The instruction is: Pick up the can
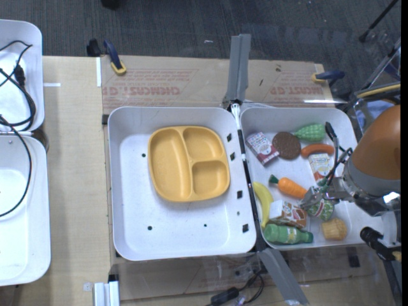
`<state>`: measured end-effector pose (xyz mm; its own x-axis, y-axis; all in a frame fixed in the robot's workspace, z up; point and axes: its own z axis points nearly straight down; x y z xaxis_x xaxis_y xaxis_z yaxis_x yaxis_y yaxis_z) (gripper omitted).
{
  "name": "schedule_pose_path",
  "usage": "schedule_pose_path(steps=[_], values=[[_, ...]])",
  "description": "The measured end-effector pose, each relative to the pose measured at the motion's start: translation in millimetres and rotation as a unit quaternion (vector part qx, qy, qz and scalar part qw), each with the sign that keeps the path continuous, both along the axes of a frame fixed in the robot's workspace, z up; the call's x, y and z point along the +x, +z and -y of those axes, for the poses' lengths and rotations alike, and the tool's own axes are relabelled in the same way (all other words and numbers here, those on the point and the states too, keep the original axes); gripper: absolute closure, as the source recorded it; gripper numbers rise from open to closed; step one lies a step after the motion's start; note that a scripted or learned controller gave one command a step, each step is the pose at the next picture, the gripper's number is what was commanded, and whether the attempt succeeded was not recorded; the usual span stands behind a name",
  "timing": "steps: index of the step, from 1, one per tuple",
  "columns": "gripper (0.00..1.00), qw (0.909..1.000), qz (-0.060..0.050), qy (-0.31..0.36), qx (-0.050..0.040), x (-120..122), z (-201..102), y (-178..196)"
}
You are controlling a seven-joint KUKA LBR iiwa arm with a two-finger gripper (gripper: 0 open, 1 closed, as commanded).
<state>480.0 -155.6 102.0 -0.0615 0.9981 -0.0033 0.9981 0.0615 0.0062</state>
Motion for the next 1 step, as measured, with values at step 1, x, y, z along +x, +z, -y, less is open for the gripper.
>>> schedule_pose_path(steps=[1], values=[[1.0, 0.998, -0.004, -0.063, 0.001, 49.2, -55.3, 90.0]])
